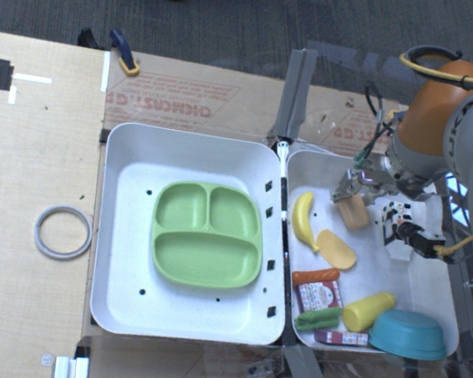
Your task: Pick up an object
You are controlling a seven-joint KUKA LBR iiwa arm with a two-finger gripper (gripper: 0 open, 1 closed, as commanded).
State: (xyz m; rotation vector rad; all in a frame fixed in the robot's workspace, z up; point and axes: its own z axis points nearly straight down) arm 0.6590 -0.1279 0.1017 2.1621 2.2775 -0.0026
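Note:
My gripper (353, 192) hangs low over the back of the right bin (442, 285), below the orange wrist band. A tan block (354, 214) sits right at its tip, touching or nearly touching it. Whether the block is gripped cannot be made out. Just left of it a yellow banana (302, 218) lies near the bin's left wall. An orange-yellow slice (336, 249) lies in front of the block.
The front of the right bin holds a red packet (317, 285), a green vegetable (316, 319), a yellow bottle (368, 310), a blue bowl (408, 334) and a maroon stick (343, 338). A green divided plate (207, 235) rests in the left bin (119, 210). A tape ring (64, 231) lies on the bench.

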